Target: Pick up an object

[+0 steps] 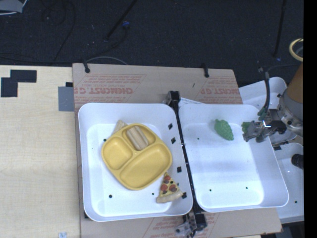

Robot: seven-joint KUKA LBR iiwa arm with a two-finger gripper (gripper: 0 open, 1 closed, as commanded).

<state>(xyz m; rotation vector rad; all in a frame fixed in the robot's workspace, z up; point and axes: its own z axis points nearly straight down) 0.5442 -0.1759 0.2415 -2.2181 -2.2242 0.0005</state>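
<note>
A green leafy toy (224, 129) lies in the right bin (233, 182), in its far half. My gripper (251, 132) hovers at that bin's right wall, just right of the green toy and a short gap from it. A yellow divided plate (136, 157) sits in the left bin (94, 182), with a tan hot-dog bun (137, 137) in its far compartment. A toy pizza slice (168, 190) lies by the plate's near right corner.
A black divider (181, 152) runs between the two bins. Both rest on a cardboard sheet (148, 86) over the wooden bench (34, 157). Cables trail across the dark floor behind. The arm's grey wrist (290, 118) hangs over the right bin's far right corner.
</note>
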